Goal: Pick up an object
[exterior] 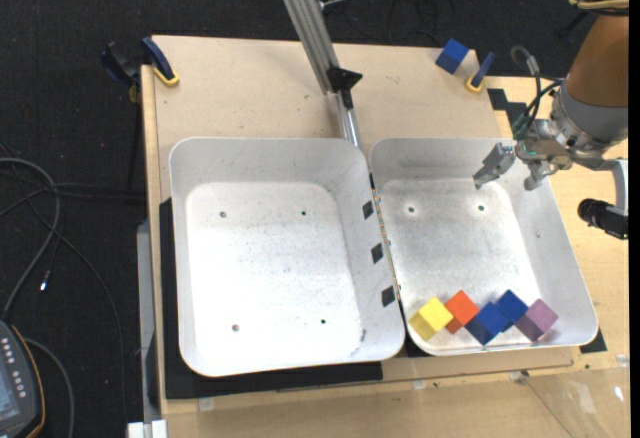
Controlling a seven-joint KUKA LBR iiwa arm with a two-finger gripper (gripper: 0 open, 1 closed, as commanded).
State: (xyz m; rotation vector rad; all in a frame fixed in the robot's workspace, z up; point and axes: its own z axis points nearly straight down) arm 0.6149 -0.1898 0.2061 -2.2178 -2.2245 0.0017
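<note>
The gripper [513,168] hangs over the far right corner of the right bin [560,246], its two fingers spread apart with nothing between them. Well below it, along that bin's near wall, sit the blocks in a tight row: a yellow block [432,318] furthest to the gripper's left, an orange block [462,308] touching it, two blue blocks [498,316] pressed together, and a purple block [539,319] almost straight below the gripper. Bare bin floor lies between the gripper and this row. The left bin [185,226] lies far to its left. Another blue block [453,55] rests on the wooden surface [250,91] above the gripper, beside a yellow-tipped clamp [478,73].
</note>
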